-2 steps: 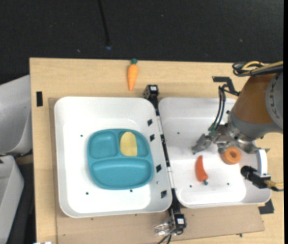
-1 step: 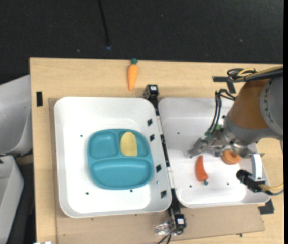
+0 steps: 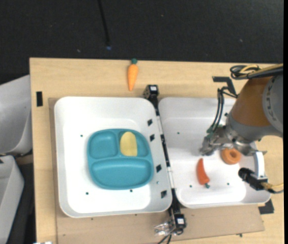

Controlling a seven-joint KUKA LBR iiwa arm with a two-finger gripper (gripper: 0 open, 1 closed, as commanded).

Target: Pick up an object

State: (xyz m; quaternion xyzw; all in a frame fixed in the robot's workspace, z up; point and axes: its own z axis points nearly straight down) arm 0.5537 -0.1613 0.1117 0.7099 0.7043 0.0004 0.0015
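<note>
The tool [image 3: 212, 145] was seen low in the right bin [image 3: 184, 117], but whether it was open or closed could not be told. A red pepper [image 3: 202, 172] lay just beside it, an orange ring [image 3: 231, 156] close under the wrist. A miss or a nudged pepper could be expected. In the left bin [image 3: 67, 136] a blue tray [image 3: 103, 172] carried a yellow piece [image 3: 128, 144]; a carrot [image 3: 132, 75] lay on the surface [image 3: 83, 78].

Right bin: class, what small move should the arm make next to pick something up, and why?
Probably lower the hand a little and shift it toward the red pepper. The hand sits over the right bin, the pepper lies just below it in the camera view, apart from the orange round piece, and nothing shows between its fingers.
</note>
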